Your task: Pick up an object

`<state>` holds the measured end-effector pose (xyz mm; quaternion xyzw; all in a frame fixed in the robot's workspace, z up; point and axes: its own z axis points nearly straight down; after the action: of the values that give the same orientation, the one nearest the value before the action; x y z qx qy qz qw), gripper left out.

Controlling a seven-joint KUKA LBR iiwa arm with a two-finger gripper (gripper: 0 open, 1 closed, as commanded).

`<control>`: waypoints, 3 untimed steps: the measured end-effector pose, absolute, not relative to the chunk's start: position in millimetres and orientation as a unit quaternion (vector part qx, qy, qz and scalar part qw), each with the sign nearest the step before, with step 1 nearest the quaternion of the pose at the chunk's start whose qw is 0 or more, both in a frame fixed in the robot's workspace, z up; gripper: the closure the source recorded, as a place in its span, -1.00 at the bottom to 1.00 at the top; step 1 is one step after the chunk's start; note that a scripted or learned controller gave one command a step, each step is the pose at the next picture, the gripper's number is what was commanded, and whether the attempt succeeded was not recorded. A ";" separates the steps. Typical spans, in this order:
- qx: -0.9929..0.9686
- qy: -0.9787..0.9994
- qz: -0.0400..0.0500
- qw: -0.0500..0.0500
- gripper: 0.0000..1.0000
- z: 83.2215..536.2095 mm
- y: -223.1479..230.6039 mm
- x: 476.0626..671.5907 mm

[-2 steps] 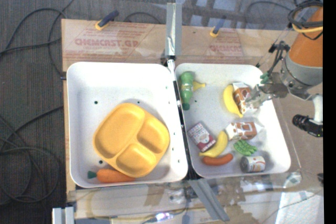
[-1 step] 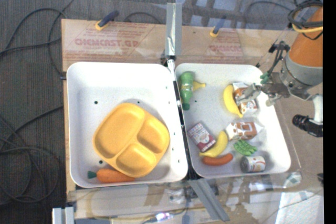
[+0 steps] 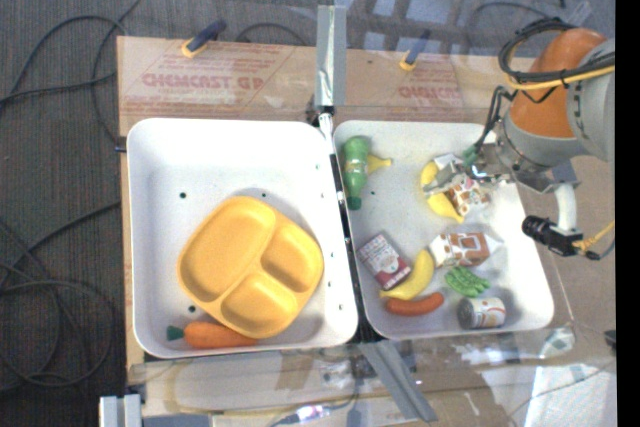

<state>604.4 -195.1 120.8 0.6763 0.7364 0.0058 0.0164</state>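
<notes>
The right bin [image 3: 530, 245] holds many small things, and the claw [image 3: 468, 167] is low over its upper part, reaching in from the right. Directly under the claw lies a small red and white packet [image 3: 468, 198] touching a yellow piece [image 3: 440, 205], so the nearest thing to pick lies just below and slightly to the left of it. Whether the claw is released or clenched, I cannot tell, and nothing is seen grasped in it.

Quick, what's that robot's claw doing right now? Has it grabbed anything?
Gripper: low in the right bin, among the toy food by a small packet; a grab cannot be told.
</notes>
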 end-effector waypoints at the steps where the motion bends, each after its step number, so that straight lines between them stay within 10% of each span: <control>1: 0.676 0.736 0.005 0.019 1.00 131.6 -196.8 605.7; 2: 0.676 0.736 0.005 0.018 -1.00 130.2 -196.5 604.9; 3: 0.685 0.729 0.007 0.010 -1.00 99.2 -205.8 637.6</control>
<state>637.6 -205.8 99.2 0.6848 0.7286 0.0074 0.0100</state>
